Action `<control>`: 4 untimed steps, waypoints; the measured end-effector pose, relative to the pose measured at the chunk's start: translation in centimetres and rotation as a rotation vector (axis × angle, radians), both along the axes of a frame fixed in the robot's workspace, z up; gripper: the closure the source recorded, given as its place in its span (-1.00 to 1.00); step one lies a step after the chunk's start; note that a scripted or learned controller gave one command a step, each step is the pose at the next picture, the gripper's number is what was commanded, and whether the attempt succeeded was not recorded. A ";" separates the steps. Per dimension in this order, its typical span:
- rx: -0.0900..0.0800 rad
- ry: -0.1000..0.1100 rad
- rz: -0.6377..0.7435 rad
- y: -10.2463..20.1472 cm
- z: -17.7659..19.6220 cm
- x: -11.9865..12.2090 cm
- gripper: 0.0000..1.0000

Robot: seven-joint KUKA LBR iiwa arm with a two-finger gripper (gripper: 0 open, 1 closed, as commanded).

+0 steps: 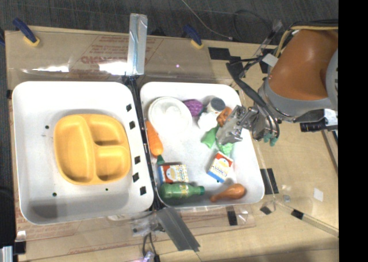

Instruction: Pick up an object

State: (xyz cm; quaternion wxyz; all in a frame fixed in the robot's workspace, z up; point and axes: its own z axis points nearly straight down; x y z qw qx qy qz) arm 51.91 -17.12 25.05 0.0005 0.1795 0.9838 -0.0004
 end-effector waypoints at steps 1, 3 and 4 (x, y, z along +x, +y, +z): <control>0.002 0.002 -0.145 4.9 -5.0 -3.0 1.00; 0.001 0.005 -0.285 14.4 -6.0 -4.3 1.00; 0.003 -0.005 -0.278 17.6 -1.2 0.5 1.00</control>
